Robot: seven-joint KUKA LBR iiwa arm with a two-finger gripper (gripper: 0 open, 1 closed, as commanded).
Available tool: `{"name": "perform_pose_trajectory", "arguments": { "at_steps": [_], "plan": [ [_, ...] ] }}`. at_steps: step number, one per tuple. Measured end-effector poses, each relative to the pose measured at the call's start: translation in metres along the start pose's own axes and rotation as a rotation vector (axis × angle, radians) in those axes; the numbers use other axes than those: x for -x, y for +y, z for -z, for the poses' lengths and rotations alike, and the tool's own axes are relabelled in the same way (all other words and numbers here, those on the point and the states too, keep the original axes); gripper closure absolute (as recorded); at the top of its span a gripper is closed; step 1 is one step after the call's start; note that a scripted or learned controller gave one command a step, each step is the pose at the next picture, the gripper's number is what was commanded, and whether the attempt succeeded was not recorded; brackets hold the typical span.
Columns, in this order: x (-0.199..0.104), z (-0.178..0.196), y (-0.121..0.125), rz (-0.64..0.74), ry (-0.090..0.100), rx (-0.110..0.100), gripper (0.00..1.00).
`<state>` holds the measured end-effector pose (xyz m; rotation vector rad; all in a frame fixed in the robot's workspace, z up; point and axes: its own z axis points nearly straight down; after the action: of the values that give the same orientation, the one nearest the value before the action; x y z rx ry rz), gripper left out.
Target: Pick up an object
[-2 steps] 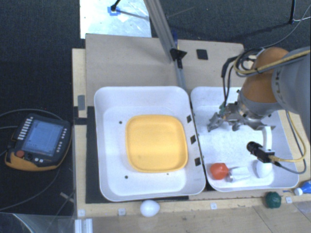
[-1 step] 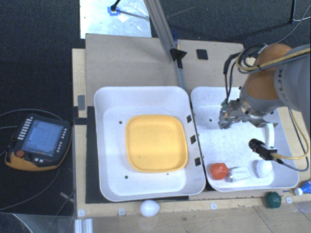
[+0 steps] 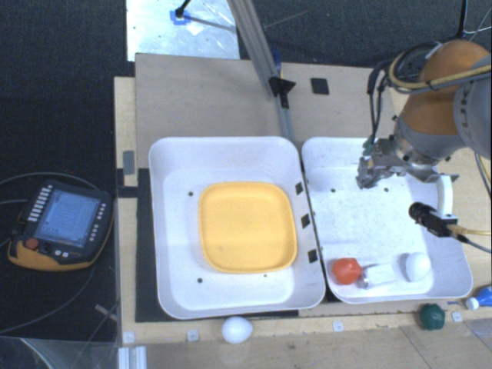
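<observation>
Looking down from the camera view, the gripper [image 3: 369, 171] hangs over the upper part of the right bin [image 3: 338, 167], over bare white floor with nothing under it. Can't tell if the fingers are apart or together, they're just a dark clump from this angle.

The pickable stuff sits along the near edge of that same bin: a red ball [image 3: 346, 270], a small white oblong piece [image 3: 374, 275] just beside it, and a white ball [image 3: 417, 265] further right. All well apart from the gripper, so my guess is the arm is parked high before dropping on a target.

The left bin [image 3: 173, 206] carries a yellow square plate [image 3: 247, 226] lying flat in the middle.

A white egg-like ball [image 3: 237, 330] and a green ball [image 3: 431, 316] lie on the counter [image 3: 200, 98] outside the bins, probably strays. A teach pendant [image 3: 60, 223] rests off to the left.
</observation>
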<state>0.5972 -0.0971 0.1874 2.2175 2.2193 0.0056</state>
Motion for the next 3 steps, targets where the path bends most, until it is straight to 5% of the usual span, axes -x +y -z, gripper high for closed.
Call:
{"name": "perform_pose_trajectory", "arguments": {
  "at_steps": [1, 3],
  "plan": [
    [0.0, 0.038, 0.001, 0.0, 0.0, -0.001, 1.0],
    [-0.098, 0.024, -0.032, 0.004, 0.001, -0.006, 1.0]
  ]
}}
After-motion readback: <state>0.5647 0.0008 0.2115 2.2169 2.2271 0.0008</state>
